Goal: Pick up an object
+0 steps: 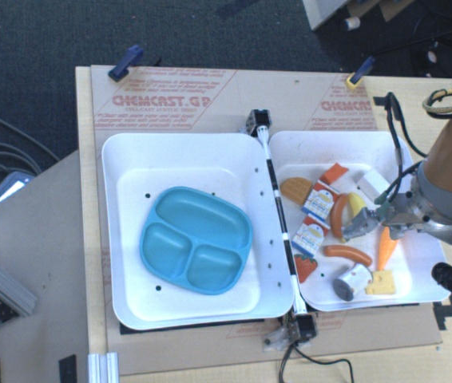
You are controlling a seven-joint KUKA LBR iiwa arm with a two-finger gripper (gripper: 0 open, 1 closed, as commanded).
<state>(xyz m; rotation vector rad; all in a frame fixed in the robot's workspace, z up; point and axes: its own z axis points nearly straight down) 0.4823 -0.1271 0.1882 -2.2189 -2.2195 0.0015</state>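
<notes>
The right bin [322,298] holds several toy foods. Among them are a tan cookie [296,188], two small cartons [319,201] [309,236], an orange block [335,172], a white block [370,186], a red sausage [338,214], a yellow piece [356,206], a hot dog [347,254], a carrot [386,248], a cheese wedge [381,284], a grey can [349,282] and a strawberry [306,267]. My gripper [364,223] is low over the middle of this bin, between the yellow piece and the carrot. I see nothing held in it.
The left bin [122,182] holds a blue divided plate [196,239]. The arm [450,178] and its black cable [398,134] hang over the right bin's right side. A metal divider [275,206] runs between the bins. Clamps sit at the board's back edge.
</notes>
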